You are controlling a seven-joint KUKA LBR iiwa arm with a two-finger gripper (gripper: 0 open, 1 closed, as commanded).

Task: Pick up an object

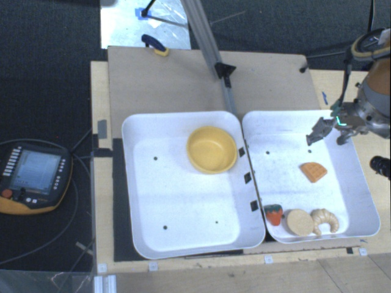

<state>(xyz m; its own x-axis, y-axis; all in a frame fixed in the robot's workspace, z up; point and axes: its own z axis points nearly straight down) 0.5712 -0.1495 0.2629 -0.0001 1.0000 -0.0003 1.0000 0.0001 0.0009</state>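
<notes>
Above, the end effector [330,133] hangs spread apart over a ridged orange wedge [313,171].

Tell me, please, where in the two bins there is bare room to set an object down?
The left bin is bare apart from the yellow bowl near its far right corner. The right bin is free on its far left side, beside the hand. Its near edge is crowded: tomato, round biscuit, croissant, with the waffle piece just beyond.
</notes>
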